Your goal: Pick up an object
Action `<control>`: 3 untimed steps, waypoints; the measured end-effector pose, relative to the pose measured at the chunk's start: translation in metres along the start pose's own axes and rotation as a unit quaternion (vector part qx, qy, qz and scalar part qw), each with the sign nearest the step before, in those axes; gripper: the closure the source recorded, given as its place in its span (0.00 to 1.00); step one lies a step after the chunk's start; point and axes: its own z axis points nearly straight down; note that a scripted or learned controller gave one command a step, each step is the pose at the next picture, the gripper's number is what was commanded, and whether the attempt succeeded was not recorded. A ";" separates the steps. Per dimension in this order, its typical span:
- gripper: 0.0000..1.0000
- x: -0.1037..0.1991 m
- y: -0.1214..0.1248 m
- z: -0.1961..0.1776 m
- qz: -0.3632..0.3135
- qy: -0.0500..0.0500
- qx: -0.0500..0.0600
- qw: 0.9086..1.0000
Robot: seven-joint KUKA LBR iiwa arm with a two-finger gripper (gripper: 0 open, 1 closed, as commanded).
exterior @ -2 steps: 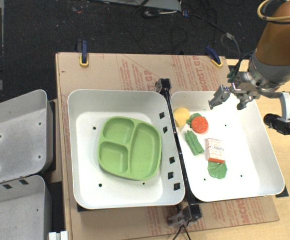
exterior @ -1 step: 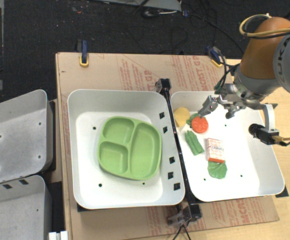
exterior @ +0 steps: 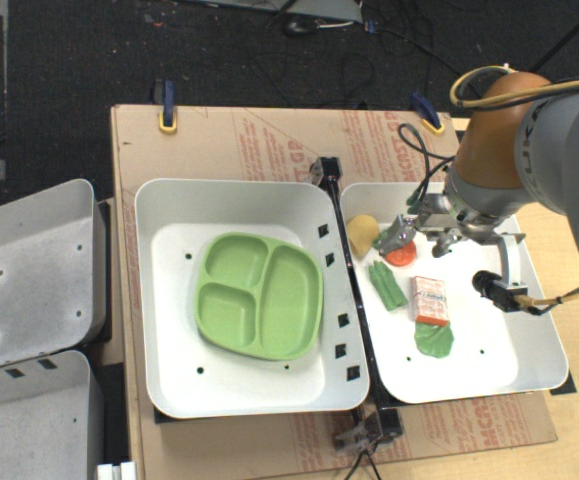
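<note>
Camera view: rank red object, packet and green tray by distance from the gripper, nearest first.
1. Red object: right bin, right at the gripper.
2. Packet: right bin, toward the front edge.
3. Green tray: left bin.

red object (exterior: 403, 258) partly under end effector (exterior: 400, 240)

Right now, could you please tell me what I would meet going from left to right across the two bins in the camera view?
green divided plate → yellow piece → long green piece → red and white packet
</note>
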 end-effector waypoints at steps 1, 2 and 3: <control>0.00 0.001 0.000 0.040 0.000 0.000 -0.002 1.000; 1.00 0.001 0.001 0.027 0.000 -0.001 -0.004 1.000; 1.00 -0.002 0.003 -0.037 -0.001 -0.001 -0.006 1.000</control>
